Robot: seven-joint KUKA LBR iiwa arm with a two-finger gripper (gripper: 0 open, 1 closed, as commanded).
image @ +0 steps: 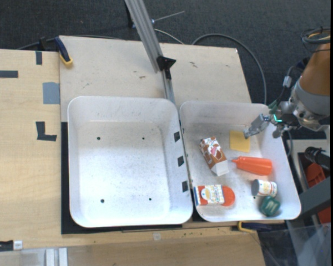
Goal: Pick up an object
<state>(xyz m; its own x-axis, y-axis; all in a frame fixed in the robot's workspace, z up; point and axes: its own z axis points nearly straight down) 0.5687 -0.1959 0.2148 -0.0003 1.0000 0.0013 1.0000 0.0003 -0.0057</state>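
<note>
Even diffuse overhead light, soft faint shadows, slightly grainy, mild softness throughout

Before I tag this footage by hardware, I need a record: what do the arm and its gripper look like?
The arm is grey, rounded and thick, with an orange band above the wrist. Its wrist ends in a darker block showing a small teal-green light. The gripper is slim, metallic grey, with two thin fingers. A dark cable loops near the arm's top.
</note>
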